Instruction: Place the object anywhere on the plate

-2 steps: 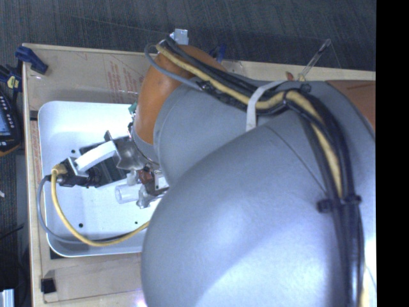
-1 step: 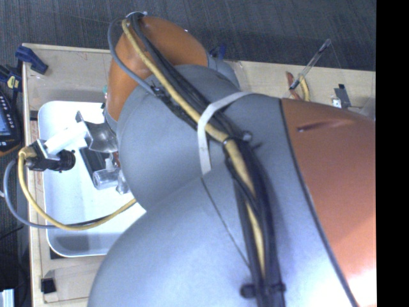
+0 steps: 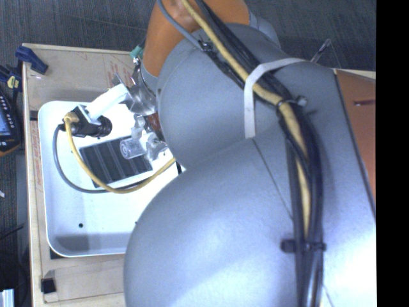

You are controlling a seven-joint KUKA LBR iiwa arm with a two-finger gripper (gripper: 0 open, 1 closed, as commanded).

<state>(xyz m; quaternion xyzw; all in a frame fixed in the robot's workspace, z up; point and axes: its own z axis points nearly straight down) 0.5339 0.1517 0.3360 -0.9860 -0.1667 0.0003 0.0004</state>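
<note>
One object's place cannot be told; neither can the plate's, nor whether the jaws stand wide or narrow. The wrist hardware hangs over the left white bin (image 3: pixel 83 219), looped by a yellow cable (image 3: pixel 71 147). Bare floor lies along the bin's near rim. The grey arm (image 3: pixel 255 171) covers the surface (image 3: pixel 70 62) rightward.

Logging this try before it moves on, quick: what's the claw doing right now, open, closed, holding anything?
Claw: cannot be told. It sits low over the left white bin, largely hidden by the arm.
</note>
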